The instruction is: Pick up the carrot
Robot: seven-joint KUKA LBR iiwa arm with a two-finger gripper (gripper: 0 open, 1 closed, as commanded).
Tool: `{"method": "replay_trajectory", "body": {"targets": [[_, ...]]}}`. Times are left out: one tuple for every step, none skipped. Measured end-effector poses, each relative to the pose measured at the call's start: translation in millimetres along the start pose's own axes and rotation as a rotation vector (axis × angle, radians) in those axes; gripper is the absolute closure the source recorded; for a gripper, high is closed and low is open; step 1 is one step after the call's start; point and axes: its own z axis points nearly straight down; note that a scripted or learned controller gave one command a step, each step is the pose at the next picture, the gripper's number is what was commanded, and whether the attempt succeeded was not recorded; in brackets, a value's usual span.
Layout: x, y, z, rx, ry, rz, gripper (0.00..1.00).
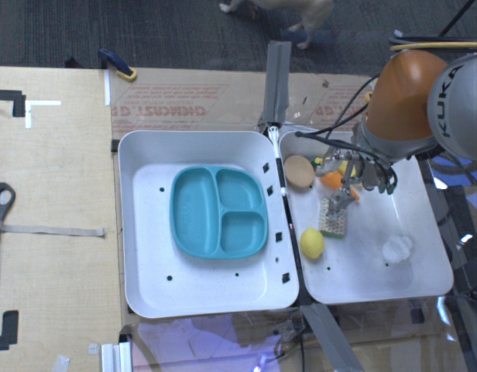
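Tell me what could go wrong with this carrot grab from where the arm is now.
1. The carrot sits tight among the tan round item, a yellow piece and the speckled sponge-like block, so the gripper may clip or grab a neighbour instead.
2. The wrist and its cables hide much of the carrot, so a miss could go unnoticed.
3. A nudge could roll the lemon or push items against the right bin wall.
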Motion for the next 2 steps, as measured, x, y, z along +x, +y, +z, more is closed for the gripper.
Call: {"method": "replay_trajectory", "body": {"targets": [[-15.8, 11.2, 13.9, -0.002, 0.005, 0.118, 0.00], [-17.9, 11.5, 2.6, 0.000, -0.002, 0.116, 1.00]]}}
